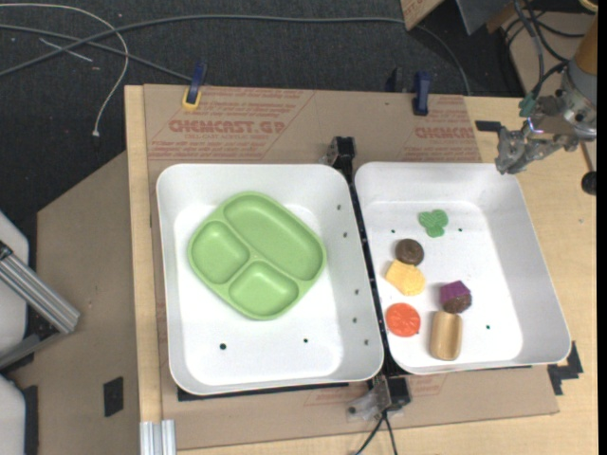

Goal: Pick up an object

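Note:
The right white bin [531,245] holds several small objects: a green piece [433,222], a brown round one [409,251], a yellow block [406,277], a purple piece [456,297], an orange-red disc [403,319] and a tan cylinder [445,336]. My gripper [517,154] hangs at the upper right, over the bin's far right corner and well above the objects. Nothing shows between its fingers.
The left white bin [180,330] carries a green three-compartment plate [256,254]. Two clamps [196,85] hold the cardboard base at the back edge. Cables and boxes lie beyond the bench at the top.

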{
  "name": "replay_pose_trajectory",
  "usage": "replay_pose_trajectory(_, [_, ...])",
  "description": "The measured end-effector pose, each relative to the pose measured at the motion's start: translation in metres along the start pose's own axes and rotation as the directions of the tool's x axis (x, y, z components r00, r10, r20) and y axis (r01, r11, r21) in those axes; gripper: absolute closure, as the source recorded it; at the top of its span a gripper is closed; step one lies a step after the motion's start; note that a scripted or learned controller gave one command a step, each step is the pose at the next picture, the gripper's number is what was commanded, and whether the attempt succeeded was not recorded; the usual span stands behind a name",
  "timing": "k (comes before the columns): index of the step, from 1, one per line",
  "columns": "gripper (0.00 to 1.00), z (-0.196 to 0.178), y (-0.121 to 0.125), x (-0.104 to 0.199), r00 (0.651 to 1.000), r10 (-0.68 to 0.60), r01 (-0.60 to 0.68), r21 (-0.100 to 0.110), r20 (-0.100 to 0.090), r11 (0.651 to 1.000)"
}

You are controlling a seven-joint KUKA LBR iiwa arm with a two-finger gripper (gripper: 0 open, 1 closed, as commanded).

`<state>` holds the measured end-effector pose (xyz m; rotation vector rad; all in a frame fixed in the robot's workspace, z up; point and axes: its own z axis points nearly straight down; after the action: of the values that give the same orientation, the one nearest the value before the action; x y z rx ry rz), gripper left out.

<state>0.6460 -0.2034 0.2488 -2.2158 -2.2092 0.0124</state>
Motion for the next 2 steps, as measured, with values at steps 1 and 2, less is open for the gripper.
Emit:
replay_pose_trajectory(1, [0.00, -0.009, 0.002, 0.001, 1.000, -0.003, 0.003, -0.014, 0.003, 1.000])
replay_pose_trajectory(2, [0.00, 0.038, -0.004, -0.005, 1.000, -0.002, 0.002, -0.011, 0.002, 1.000])
